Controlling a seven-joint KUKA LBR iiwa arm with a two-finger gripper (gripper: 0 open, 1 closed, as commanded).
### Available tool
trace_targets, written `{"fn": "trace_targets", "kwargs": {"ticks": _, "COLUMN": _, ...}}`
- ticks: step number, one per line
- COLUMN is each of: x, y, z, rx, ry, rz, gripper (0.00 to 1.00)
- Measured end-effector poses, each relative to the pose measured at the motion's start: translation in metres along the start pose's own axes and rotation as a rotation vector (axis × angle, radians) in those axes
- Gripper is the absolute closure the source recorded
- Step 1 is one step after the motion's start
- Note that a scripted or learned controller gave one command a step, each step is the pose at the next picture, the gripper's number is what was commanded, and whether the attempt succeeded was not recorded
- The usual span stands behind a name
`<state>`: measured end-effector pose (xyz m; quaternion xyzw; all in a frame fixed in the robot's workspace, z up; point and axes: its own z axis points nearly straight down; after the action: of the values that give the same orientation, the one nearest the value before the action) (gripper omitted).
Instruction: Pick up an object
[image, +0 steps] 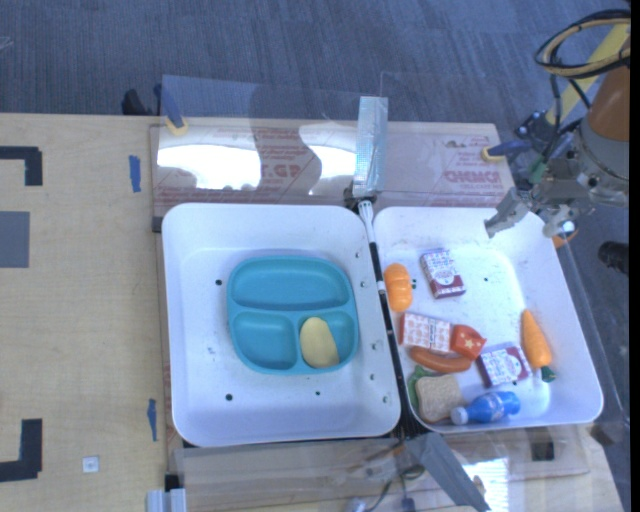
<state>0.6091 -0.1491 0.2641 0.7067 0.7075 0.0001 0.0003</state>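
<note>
Pale wood tabletop (70, 330) carries two shallow white bins side by side, with a clear plastic sheet and a strip of grey tape standing behind them.

Taking the right bin (585, 385) as the landmark, its near edge is crowded: one blue-capped water bottle (500, 405) lies along the front wall, and just left of it sits one slice of brown bread (435, 395). Behind these lie one red sausage (440, 361), one red pepper-like piece (467, 341) and three small cartons: one (502, 365) toward the near right, one (424, 329) at the middle left, one (441, 273) further back. Two orange carrots show, one (536, 338) by the right wall and a stubbier one (399, 286) against the left wall. The far right corner of this bin is bare floor, the widest open room inside it.

Left of the right bin, touching it along the shared rim, the left bin (190, 300) holds one teal divided plate (285, 290) with one yellow potato-like lump (319, 342) in its near right compartment. Bare white floor rings the plate on all sides.

Above the right bin's far right corner hangs the gripper (530, 215), its two fingers spread wide apart with nothing between them, well clear of every object below.
</note>
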Motion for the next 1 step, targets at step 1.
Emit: {"fn": "trace_targets", "kwargs": {"ticks": 1, "x": 0.048, "y": 0.0008, "z": 0.1363, "rx": 0.011, "ry": 0.002, "rz": -0.036, "gripper": 0.0}}
